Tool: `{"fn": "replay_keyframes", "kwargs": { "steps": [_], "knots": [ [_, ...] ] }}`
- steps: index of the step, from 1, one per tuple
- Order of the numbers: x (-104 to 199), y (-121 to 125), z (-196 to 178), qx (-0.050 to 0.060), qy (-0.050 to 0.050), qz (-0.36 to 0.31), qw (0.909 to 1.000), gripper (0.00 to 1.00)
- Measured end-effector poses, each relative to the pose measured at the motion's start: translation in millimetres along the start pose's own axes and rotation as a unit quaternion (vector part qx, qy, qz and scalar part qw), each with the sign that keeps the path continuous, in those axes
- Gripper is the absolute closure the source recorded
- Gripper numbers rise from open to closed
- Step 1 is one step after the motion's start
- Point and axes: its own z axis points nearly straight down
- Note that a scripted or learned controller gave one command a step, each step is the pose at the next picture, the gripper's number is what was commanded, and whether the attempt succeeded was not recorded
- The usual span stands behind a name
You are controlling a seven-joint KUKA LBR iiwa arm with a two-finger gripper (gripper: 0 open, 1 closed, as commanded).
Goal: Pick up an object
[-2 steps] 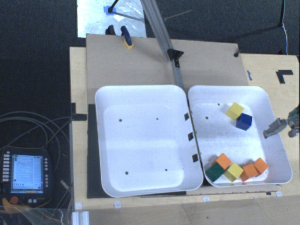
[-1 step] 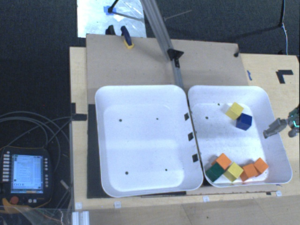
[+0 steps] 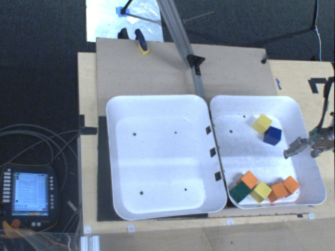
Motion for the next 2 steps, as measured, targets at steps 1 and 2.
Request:
{"fn": "replay_keyframes", "kwargs": {
  "steps": [1,2],
  "knots": [
    [-1.1,5.2,42.9,0.000,0.000,0.000,1.0000,0.00],
    [7.0,0.4,100.8,0.001,0.001,0.000,1.0000,0.00]
  ]
}}
